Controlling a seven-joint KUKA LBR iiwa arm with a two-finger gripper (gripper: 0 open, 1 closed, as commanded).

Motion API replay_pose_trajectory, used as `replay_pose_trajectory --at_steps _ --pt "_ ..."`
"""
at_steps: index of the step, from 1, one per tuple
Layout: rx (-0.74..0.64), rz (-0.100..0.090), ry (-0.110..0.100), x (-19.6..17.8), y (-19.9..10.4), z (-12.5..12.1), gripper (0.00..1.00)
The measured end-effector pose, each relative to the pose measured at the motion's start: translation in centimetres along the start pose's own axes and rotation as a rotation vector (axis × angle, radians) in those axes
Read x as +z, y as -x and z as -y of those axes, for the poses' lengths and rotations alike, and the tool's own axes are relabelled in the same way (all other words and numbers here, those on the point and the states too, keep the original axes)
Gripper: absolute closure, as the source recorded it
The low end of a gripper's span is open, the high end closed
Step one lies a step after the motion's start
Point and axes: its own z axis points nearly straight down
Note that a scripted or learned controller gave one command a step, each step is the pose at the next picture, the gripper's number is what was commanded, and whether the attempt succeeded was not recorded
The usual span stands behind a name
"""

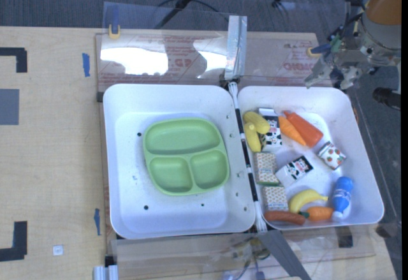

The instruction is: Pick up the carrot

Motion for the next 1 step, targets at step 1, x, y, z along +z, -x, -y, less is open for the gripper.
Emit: replay_pose_trajectory --at_steps 1 --pt "-0.088 0.001 0.002 8.28 -1.38 5.66 0.0"
